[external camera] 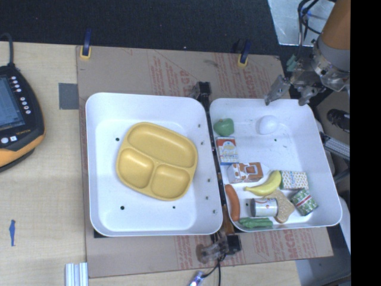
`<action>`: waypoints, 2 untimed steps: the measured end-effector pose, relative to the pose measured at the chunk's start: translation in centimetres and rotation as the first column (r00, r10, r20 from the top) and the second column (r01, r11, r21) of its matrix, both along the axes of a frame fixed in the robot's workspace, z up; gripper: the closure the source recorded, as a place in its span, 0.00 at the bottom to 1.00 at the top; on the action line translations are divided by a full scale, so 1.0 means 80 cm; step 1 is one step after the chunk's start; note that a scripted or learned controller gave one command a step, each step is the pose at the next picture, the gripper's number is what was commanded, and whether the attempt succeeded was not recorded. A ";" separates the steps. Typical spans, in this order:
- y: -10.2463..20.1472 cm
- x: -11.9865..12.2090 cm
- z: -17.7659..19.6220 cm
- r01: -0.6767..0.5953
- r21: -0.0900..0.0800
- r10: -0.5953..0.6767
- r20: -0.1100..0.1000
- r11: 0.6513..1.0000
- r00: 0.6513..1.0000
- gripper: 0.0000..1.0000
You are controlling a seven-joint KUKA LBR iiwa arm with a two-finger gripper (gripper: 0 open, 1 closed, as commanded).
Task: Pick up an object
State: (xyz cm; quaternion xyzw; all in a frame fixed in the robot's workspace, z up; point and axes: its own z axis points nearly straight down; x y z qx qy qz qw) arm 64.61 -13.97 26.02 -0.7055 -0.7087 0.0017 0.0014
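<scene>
One fixed camera looks down on the tabletop (41, 207) from above at a slight slant. It sits far enough back to take in both white bins whole: the left bin (101, 159) near the middle of the frame, the right bin (297, 115) beside it. The arm (336, 22) enters at the upper right corner.

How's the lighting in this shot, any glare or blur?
Camera view: even, soft light; faint shadows inside the left bin; the white ball nearly washes out against the right bin; the gripper looks slightly blurred; small packets lack sharp detail.
</scene>
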 end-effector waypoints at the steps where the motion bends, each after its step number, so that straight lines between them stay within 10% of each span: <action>1: 0.033 -0.097 -0.141 0.001 0.000 -0.001 -0.002 1.000 1.000 0.00; 2: 0.052 -0.134 -0.189 0.002 -0.002 -0.002 0.022 1.000 1.000 0.00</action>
